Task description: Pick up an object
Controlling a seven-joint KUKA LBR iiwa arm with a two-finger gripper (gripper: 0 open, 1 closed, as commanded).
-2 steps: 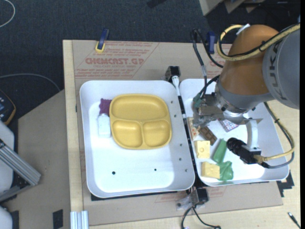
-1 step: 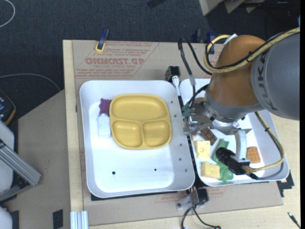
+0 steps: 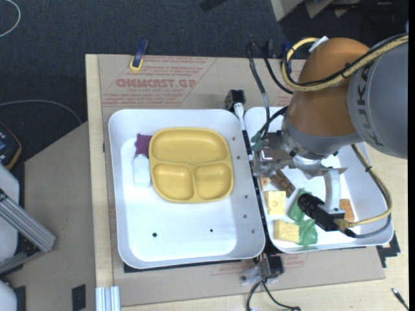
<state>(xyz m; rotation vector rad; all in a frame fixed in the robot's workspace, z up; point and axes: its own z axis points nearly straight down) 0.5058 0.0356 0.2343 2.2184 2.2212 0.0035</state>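
Observation:
My gripper (image 3: 271,168) reaches down into the right bin (image 3: 373,185) near its left wall, under the grey arm and its orange band (image 3: 324,86). Just below the gripper lie a brown piece (image 3: 286,184) and a pale yellow block (image 3: 275,203). A second yellow block (image 3: 285,231) and a green crumpled item (image 3: 305,230) rest at the bin's front. A small orange-brown piece (image 3: 347,208) lies to the right. The arm hides the back of this bin.
The left bin (image 3: 130,225) holds a yellow divided plate (image 3: 191,164), with a purple item (image 3: 142,144) and a white item (image 3: 141,170) at its left. A black fitting with cable (image 3: 319,213) on the arm hangs over the right bin's front.

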